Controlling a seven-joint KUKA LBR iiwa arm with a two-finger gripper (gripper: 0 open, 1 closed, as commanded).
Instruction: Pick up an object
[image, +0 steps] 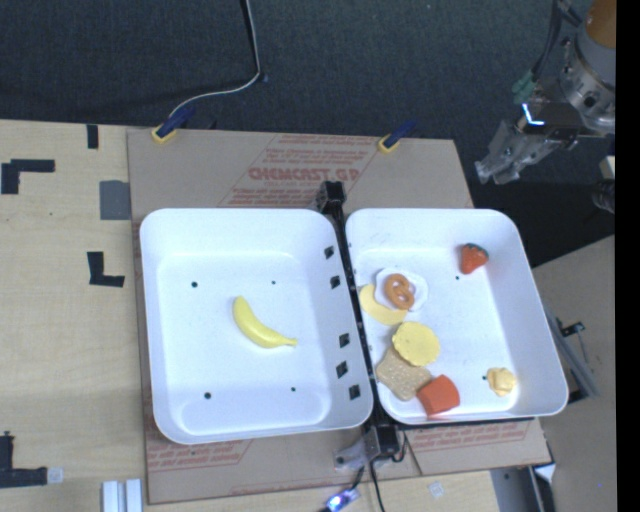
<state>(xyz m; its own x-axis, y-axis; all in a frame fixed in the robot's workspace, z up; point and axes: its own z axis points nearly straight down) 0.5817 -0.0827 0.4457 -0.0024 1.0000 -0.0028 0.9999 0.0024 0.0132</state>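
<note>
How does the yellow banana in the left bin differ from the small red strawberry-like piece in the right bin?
The yellow banana is long and curved; the small red strawberry-like piece is short and rounded. The banana lies alone near the middle of the left white bin; the red piece sits near the far corner of the right white bin, apart from the food pieces clustered by the divider. The banana looks clearly larger. Both rest on the bin floors, with the gripper above and away from them.
</note>
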